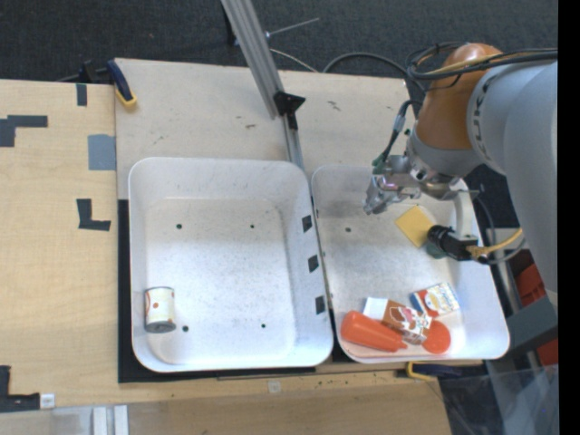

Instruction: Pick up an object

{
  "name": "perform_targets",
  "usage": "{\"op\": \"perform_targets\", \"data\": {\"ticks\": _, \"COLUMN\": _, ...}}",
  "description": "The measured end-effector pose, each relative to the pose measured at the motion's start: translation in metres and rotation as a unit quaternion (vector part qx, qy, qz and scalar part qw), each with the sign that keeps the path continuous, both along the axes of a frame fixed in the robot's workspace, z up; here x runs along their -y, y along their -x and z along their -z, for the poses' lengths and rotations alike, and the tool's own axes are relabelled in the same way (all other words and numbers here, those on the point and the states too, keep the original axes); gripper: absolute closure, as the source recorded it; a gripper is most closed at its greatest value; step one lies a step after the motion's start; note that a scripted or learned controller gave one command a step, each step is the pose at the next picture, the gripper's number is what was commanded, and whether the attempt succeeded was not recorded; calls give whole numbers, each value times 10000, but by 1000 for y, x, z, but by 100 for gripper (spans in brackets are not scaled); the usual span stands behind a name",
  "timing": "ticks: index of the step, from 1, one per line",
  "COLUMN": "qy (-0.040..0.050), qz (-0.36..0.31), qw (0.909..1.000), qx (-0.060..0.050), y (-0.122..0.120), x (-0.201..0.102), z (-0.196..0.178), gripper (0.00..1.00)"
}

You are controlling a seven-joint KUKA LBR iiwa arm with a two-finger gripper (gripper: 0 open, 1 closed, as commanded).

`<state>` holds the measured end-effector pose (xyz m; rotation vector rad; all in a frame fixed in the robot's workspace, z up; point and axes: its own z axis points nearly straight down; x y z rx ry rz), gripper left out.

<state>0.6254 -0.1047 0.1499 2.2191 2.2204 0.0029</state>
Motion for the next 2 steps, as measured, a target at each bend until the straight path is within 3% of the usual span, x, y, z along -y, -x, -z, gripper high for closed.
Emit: {"op": "perform_targets", "data": {"ticks": 2, "qy": 2, "qz": -8, "qw": 10000, "qx": 14, "y": 8, "x": 5, "z": -117, "gripper": 100}}
